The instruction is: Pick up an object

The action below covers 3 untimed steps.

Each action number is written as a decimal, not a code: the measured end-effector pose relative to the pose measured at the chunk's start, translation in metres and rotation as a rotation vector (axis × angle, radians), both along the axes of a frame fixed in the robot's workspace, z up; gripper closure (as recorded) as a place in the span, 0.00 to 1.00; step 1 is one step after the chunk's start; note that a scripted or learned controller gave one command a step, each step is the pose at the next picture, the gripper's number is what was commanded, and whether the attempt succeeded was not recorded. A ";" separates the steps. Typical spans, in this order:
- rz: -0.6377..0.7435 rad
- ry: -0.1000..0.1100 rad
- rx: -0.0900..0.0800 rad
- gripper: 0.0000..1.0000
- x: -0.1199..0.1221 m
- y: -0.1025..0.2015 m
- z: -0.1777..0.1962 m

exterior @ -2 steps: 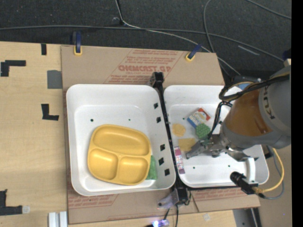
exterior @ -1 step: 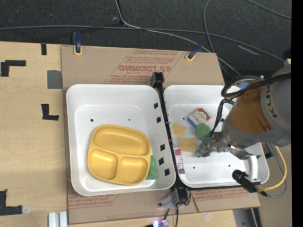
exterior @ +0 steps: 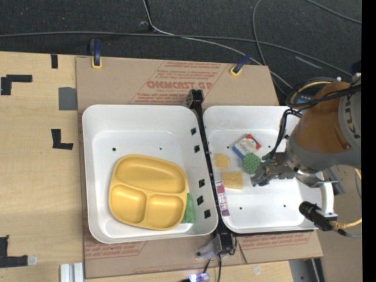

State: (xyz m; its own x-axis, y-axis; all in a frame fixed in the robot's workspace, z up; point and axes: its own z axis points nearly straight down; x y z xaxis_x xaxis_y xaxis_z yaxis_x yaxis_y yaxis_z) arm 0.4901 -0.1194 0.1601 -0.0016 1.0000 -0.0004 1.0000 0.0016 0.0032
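The arm (exterior: 329,128) has a grey rounded body with a wide orange band, a black cable along it, and a dark gripper (exterior: 262,175) at its end.

Even, fairly bright overhead light; white bins (exterior: 97,122) glare slightly; soft shadows, mild overall blur.

Red "CHEMCAST GP" print on cardboard sheet (exterior: 176,81) under bins.

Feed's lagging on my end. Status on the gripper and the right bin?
Gripper low in right bin, fingers unclear, no confirmed hold. Green scrubby piece right beside it. Yellow block, round yellow piece, colourful packet loose nearby. Yellow tray in left bin.
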 end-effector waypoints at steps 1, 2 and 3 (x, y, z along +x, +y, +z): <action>0.000 0.001 0.000 1.00 0.001 -0.002 0.042; 0.000 0.001 0.000 1.00 0.002 -0.002 0.073; 0.005 0.004 0.002 1.00 0.013 0.049 0.081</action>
